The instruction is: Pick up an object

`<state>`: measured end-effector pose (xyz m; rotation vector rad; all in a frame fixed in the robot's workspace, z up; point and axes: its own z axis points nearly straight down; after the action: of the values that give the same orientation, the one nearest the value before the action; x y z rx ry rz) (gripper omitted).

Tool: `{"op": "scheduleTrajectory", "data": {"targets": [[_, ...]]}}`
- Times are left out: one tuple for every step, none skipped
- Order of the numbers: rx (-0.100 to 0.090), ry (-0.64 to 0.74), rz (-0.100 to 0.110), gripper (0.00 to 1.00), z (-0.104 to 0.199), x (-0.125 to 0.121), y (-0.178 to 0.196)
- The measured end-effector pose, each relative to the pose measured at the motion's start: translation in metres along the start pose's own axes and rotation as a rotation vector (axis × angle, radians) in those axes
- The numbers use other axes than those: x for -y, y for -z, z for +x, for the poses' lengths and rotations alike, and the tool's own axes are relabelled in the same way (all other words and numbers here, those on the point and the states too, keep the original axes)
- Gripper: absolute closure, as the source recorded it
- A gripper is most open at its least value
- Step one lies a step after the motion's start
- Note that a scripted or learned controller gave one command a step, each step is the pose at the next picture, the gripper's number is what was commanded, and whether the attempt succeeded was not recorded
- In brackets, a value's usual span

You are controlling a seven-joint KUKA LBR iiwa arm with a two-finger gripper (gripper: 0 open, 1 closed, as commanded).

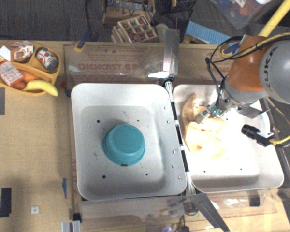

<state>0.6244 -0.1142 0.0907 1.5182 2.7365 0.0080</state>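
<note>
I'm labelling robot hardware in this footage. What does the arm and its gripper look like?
The arm is rounded and grey, with dark lettering on its casing and a broad orange band above the wrist. Black and yellow cables loop around that band. The gripper is small, metallic and dark.

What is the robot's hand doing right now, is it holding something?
Hand: low in the right bin, at a tan cloth; its grip cannot be told.
</note>
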Motion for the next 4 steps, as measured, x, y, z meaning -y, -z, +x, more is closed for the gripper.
{"op": "scheduleTrajectory", "data": {"targets": [[-0.003, -0.060, 0.006, 0.00, -0.015, -0.024, 0.046], [-0.003, -0.068, 0.003, 0.00, -0.025, 0.000, 0.000], [-0.003, 0.082, 0.005, 0.00, -0.068, 0.010, 0.097], [0.003, 0.212, -0.001, 0.00, -0.034, 0.015, 0.002]]}}
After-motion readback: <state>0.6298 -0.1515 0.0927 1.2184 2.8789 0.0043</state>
